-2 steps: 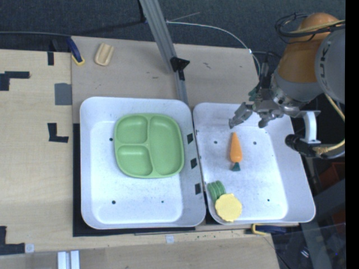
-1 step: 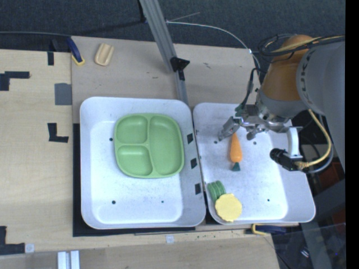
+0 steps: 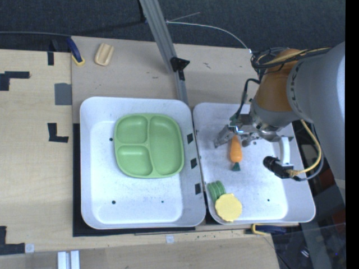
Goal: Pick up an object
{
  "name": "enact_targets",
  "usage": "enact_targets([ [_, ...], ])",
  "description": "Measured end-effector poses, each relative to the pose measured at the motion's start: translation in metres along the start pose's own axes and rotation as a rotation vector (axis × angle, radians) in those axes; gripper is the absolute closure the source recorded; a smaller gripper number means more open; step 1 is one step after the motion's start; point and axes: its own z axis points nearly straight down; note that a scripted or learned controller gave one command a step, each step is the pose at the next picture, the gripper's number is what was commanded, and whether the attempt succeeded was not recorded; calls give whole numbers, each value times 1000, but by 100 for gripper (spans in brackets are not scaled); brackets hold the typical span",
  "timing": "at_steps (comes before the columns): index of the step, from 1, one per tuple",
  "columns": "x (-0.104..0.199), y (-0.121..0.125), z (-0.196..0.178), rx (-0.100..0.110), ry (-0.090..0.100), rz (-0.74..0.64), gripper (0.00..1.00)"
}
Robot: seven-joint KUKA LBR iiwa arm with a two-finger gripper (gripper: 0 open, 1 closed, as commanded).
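From the camera view, the wooden counter [image 3: 134,83] carries two shallow white bins side by side, both with rounded corners and speckled floors. In the left bin [image 3: 92,167], toward its upper middle, lies a smooth pale-green plastic plate [image 3: 149,145] with three compartments and rounded edges; bare floor runs below it and along its left side. In the right bin [image 3: 291,206], the gripper [image 3: 236,138] hangs at the upper middle, its metal fingers [image 3: 222,137] spread apart around the top of a small orange toy carrot [image 3: 236,151] with a dark green tip at its lower end. The carrot stands almost vertical in the frame, and whether the fingers press it I cannot tell. At the bin's lower left edge, a ribbed green piece [image 3: 215,189] touches a flat yellow disc [image 3: 229,207], well apart from the carrot. The lower right of this bin's floor is open. A tan block [image 3: 104,54] sits on the counter at upper left.
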Motion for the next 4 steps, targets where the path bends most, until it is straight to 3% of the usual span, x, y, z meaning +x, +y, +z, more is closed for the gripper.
enact_targets([
  [1, 1, 1, -13, -4, 1, -2, 100],
  [4, 8, 9, -158, -11, 0, -1, 100],
])
